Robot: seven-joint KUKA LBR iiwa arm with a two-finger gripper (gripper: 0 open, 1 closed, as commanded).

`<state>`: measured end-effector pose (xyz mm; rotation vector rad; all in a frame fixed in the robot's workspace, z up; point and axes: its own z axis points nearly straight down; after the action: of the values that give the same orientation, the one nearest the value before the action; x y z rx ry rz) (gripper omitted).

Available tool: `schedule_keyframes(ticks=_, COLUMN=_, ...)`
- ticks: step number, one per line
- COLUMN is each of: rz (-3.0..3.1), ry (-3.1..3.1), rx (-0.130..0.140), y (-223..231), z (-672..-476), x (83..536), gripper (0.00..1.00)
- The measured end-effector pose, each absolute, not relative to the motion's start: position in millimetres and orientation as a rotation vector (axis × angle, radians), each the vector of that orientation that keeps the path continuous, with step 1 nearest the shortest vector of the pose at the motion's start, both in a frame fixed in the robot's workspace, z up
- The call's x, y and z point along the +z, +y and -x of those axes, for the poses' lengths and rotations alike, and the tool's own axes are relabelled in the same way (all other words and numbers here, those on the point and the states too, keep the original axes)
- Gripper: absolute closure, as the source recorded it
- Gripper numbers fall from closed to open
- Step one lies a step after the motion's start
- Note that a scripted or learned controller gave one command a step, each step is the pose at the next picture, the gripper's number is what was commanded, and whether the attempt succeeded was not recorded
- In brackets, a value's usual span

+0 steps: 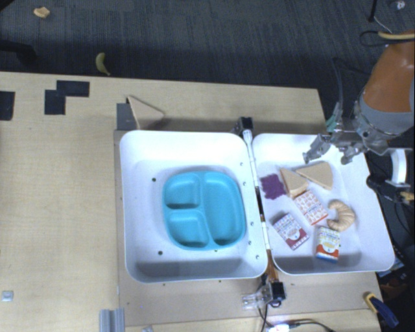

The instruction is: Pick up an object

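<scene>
Left of the right bin (pixel 382 259), I see a blue tray (pixel 203 209). Inside that bin lie a purple piece (pixel 272 187), wedge (pixel 316 174), croissant (pixel 342 215). Above its far edge my gripper (pixel 332 150) hovers, jaws spread, nothing lifted yet.

A pale wooden bench (pixel 58 214) with black patches (pixel 65 96) stands on dark carpet (pixel 194 39).

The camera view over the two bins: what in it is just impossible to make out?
- Small cartons: print too small to read.
- Purple item: too blurred to identify.
- Arm: cut off by the right edge.
- Yellow bit and tan bit on the floor: too small to name.
- Blue tray: its underside and the bin floor beneath are hidden.
</scene>
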<state>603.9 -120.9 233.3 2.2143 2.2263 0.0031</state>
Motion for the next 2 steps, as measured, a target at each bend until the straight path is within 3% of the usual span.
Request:
schedule_keyframes(ticks=1, rz=-2.215, ry=2.222, rx=0.006, y=-124, z=-578.5, x=87, gripper=0.00)
schedule_keyframes(ticks=2, rz=-2.211, ry=2.219, rx=0.012, y=-124, z=-580.7, x=99, gripper=1.00)
